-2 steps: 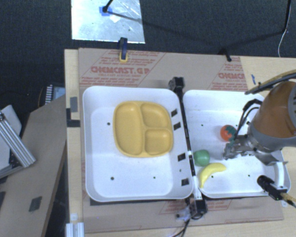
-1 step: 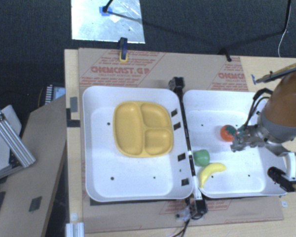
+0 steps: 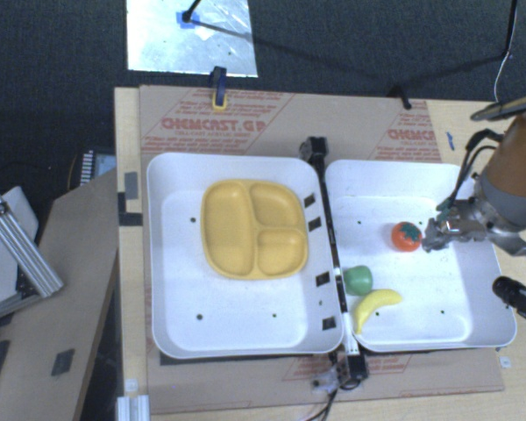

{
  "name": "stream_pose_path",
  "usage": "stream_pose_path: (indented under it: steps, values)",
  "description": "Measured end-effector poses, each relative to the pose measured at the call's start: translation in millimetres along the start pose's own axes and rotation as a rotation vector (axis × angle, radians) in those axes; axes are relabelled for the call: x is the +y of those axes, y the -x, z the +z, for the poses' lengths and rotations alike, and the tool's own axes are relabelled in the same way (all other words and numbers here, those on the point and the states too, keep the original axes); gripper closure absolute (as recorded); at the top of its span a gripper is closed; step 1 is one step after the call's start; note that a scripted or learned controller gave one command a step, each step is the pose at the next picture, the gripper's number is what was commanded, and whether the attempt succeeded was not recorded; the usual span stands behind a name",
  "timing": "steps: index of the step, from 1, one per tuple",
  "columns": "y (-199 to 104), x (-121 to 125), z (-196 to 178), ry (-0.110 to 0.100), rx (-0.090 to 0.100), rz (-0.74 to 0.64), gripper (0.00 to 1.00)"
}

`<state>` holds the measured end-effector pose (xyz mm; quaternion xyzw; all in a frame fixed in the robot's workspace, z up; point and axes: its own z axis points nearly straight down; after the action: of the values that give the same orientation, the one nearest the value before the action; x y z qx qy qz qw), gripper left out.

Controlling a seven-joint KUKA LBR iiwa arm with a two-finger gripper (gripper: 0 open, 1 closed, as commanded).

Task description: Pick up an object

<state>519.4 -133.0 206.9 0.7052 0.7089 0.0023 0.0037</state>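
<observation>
In the right bin [image 3: 438,182] lie three toy foods: a red tomato [image 3: 406,236] near the middle, a green round piece [image 3: 358,279] by the bin's left wall, and a yellow banana [image 3: 375,305] just below the green piece. My gripper [image 3: 440,233] hangs over the right bin, immediately right of the tomato and very near it. The tomato rests on the bin floor beside the fingertips, not between them. The arm with its orange band [image 3: 517,160] enters from the right edge.
The left bin [image 3: 171,270] holds a yellow three-compartment plate [image 3: 252,228]. A black divider clip strip [image 3: 326,235] runs between the bins. Both bins rest on a cardboard sheet [image 3: 245,117].
</observation>
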Motion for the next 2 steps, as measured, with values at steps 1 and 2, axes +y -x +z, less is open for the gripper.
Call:
stream_pose_path:
  steps: [1, 2]
  values:
    - [5.7, 0.5, -44.8, -0.002, 0.000, 0.001, 1.00]
    - [-39.0, 13.9, -43.5, -0.005, 0.002, -0.004, 1.00]
